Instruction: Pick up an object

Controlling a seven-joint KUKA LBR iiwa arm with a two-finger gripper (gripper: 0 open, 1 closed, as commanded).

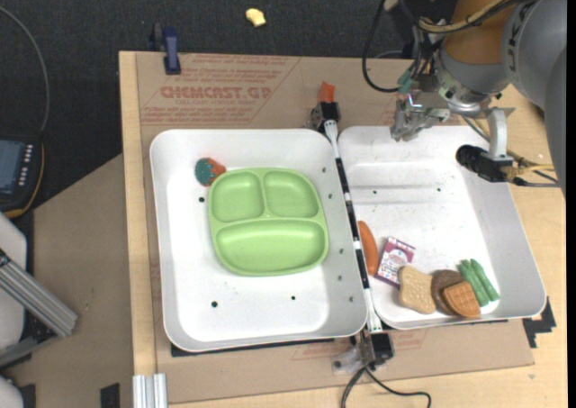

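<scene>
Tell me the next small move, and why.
Probably carry the pincer toward the near end of the right bin. It hangs over that bin's far edge, while the sausage, packet and toast lie along the near side.

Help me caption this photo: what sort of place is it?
Probably a robotics lab bench for grasping tests: a robot arm reaches over two white bins holding toy food and a green divided plate, with cables about.
</scene>
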